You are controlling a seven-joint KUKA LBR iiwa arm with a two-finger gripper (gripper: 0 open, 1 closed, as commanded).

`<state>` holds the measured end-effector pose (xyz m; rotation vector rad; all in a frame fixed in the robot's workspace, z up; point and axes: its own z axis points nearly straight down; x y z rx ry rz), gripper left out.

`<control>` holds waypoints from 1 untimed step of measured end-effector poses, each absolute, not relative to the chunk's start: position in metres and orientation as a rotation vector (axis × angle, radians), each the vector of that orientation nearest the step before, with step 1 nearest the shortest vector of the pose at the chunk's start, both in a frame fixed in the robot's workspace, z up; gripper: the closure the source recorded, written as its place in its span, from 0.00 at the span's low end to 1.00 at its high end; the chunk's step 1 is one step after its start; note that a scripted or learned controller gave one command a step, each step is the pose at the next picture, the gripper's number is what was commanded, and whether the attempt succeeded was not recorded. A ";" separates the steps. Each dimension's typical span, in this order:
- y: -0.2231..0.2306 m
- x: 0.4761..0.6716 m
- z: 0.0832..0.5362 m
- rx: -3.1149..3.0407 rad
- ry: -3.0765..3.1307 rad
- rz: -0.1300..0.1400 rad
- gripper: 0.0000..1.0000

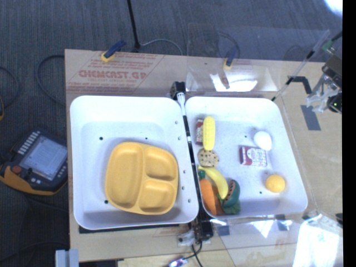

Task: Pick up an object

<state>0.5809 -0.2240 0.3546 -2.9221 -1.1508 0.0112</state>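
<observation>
I have the end effector (322,96) parked high, out past the right bin's (278,204) far right corner, well apart from everything inside it; from this slant I cannot tell its state. Nothing is picked yet. Inside the right bin, a cluster sits against the left wall: corn cob (208,132), cookie (208,158), banana (217,181) lying on a carrot (207,198). That pile is awkward, things touching and overlapping. On the bin's open floor I see better candidates: a white egg (262,140), a small red carton (253,156) just below it, and a yellow lemon (275,183) near the right wall. I judge the lemon the cleanest target, standing apart. I would come straight down over it, centred, keeping clear of the wall. The left bin holds a yellow divided tray (142,177).
</observation>
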 end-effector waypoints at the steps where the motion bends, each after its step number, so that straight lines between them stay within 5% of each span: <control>1: -0.185 0.505 0.273 -3.025 -0.835 0.014 1.00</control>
